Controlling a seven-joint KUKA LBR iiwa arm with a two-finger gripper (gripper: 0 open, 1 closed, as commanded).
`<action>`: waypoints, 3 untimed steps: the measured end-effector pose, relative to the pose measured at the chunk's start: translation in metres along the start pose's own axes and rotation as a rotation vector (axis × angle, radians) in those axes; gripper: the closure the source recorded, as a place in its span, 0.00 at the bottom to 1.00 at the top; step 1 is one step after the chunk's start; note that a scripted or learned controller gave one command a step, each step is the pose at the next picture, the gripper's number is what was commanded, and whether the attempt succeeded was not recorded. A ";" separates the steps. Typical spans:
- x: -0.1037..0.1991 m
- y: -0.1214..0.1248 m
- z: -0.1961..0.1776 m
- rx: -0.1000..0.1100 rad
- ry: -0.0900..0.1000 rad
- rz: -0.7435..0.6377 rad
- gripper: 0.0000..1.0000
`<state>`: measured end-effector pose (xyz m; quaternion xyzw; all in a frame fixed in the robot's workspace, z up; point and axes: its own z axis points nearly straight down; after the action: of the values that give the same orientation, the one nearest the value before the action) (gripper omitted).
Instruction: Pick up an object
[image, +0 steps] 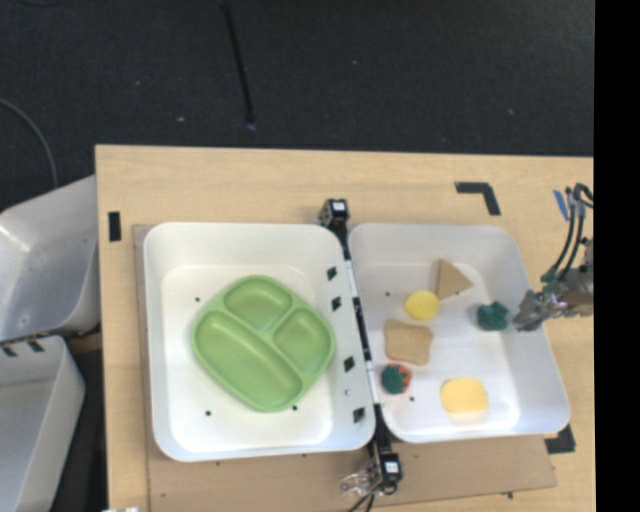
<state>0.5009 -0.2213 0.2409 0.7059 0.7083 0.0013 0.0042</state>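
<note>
The gripper (528, 312) hovers at the right bin's (520, 262) right wall, just beside the green toy (491, 316) (whether it holds anything I cannot tell), so this looks like the approach, and next it must close squarely around that toy.

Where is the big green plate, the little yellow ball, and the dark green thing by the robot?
green plate (262, 343): camera view, on its large lower compartment.
yellow ball (421, 305): camera view, on its middle.
dark green thing (491, 317): camera view, on its middle.
</note>
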 end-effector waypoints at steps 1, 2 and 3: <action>-0.002 0.002 -0.053 0.001 0.000 0.000 1.00; 0.055 0.017 -0.042 0.005 0.004 -0.004 1.00; 0.109 0.021 -0.025 0.007 0.005 -0.003 1.00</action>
<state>0.5212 -0.1118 0.2656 0.7047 0.7095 0.0003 0.0000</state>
